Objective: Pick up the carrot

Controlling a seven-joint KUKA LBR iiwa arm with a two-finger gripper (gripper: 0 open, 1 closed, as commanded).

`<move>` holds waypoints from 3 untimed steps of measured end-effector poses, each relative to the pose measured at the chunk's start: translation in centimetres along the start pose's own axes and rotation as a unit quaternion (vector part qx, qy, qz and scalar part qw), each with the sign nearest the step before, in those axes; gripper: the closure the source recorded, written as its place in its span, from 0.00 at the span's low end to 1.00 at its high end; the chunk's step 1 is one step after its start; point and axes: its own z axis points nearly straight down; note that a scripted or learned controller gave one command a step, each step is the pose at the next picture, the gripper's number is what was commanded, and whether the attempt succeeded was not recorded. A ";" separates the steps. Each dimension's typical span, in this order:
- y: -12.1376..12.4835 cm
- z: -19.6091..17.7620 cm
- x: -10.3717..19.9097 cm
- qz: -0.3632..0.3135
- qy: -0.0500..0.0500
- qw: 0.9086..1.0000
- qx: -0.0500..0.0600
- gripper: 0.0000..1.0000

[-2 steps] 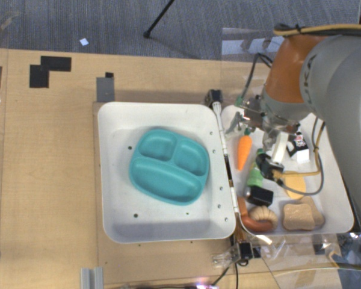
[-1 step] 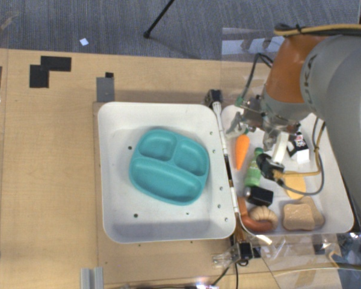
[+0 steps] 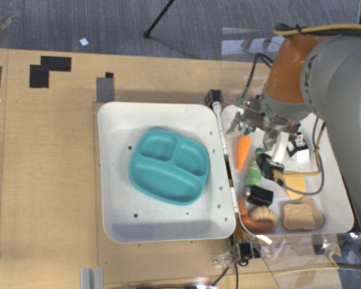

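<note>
1. End effector [image 3: 251,125]: at the top of the right bin [image 3: 337,179], just above the carrot's upper end; whether it is apart or together cannot be told.
2. Carrot [image 3: 243,152]: orange, lying lengthwise along the right bin's left wall, clear of any grasp.
3. Green item [image 3: 254,174]: just below the carrot.
4. Sausage [image 3: 256,221] and bread piece [image 3: 301,215]: right bin's lower end.
5. Teal divided plate [image 3: 169,166]: centre of the left bin [image 3: 114,161].
6. Desk [image 3: 42,179]: wooden, carrying both bins.
</note>
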 end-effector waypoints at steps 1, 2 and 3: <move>0.0 0.0 0.0 0.000 0.000 1.000 0.000 0.00; 0.0 0.0 0.0 0.000 0.000 1.000 0.000 0.00; -0.3 9.4 -8.5 0.023 0.000 1.000 0.000 0.00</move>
